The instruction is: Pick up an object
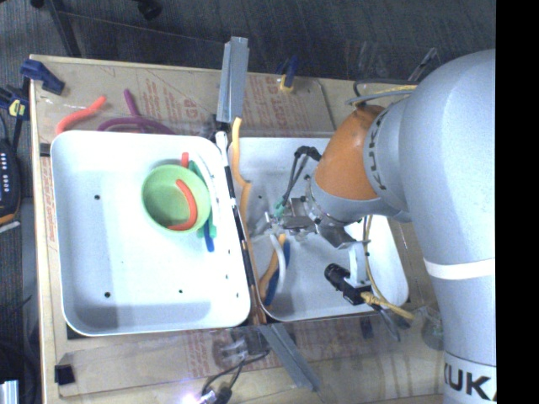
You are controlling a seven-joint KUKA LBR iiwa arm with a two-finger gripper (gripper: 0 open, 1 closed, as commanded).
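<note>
Status: pick not accomplished. Your gripper (285,222) is down inside the right bin (392,284), toward its left wall. Nothing can be confirmed in its hold, and whether it is open or closed cannot be told from this angle.

Nearest candidate: a blue curved piece (283,257) on the bin floor, just on the near side of the gripper; contact cannot be determined. An orange strip (245,199) lies along the left wall, beside the gripper. The green bowl (173,196) sits in the left bin (84,251), well apart.

Outstanding, in my judgement: you have a grasp to secure and a lift to make.
</note>
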